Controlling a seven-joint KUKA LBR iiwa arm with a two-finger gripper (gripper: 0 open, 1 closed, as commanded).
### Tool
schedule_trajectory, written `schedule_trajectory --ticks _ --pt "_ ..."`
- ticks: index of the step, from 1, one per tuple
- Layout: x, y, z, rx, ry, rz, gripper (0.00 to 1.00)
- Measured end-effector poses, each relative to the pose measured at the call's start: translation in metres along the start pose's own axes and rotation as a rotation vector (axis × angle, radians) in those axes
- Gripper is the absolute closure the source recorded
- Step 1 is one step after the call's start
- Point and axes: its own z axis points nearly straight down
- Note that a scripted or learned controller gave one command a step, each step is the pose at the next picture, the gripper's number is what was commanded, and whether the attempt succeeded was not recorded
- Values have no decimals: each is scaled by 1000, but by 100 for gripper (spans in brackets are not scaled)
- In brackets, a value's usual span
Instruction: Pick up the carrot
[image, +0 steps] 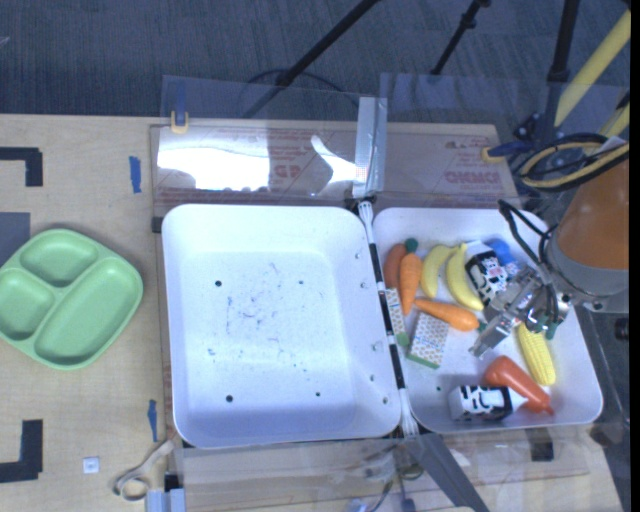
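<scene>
Three orange carrots lie in the right bin (585, 395). Two stand side by side near its left wall (395, 266) (409, 284), and one lies flat across the middle (448, 314). A fatter orange carrot-like piece (520, 382) rests near the front right. My gripper (497, 328) hangs over the middle of this bin, just right of the flat carrot's tip and above the fat orange piece. I see nothing held in it.
Two yellow bananas (450, 274), a corn cob (535, 356), two black-and-white cow-patterned toys (482, 400) (487, 271) and a speckled card (429, 342) crowd the right bin. The left bin (200, 235) adjoins it. A green divided plate (65, 297) sits far left.
</scene>
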Motion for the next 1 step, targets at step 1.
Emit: schedule_trajectory --ticks 1 --pt "-52 59 7 -2 -5 -111 0"
